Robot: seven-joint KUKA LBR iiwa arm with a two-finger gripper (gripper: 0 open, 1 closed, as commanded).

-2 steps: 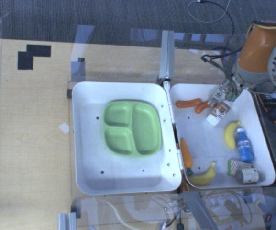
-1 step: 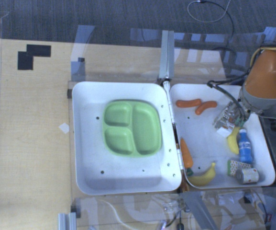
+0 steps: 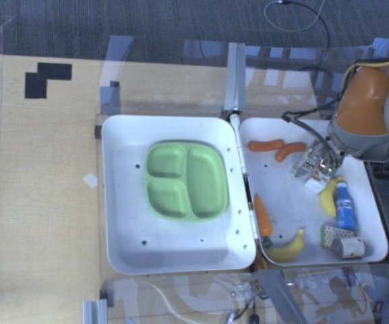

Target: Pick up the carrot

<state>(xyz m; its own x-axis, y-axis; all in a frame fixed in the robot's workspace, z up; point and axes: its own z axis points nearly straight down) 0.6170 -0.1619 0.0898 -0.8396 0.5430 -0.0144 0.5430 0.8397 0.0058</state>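
Seen from above, a pale wooden worktop carries two shallow white bins side by side. The left bin holds a green plate with three compartments, lying flat near the bin's middle. The right bin holds the loose items. The carrot lies along the right bin's left wall, tip pointing toward the far side, its near end just beside a banana that curves along the near wall. Two sausages lie near the far wall, one orange-red piece touching or nearly touching a second set at an angle. At the right side of this bin stand a yellow item, a blue bottle lying beside it, and a small can on its side near the corner. The grey arm with its orange band reaches in from the right; its gripper hangs over the bin's far right part, just beside the sausages and well apart from the carrot. Whether the gripper is open or closed cannot be told at this size, and nothing is seen in it.
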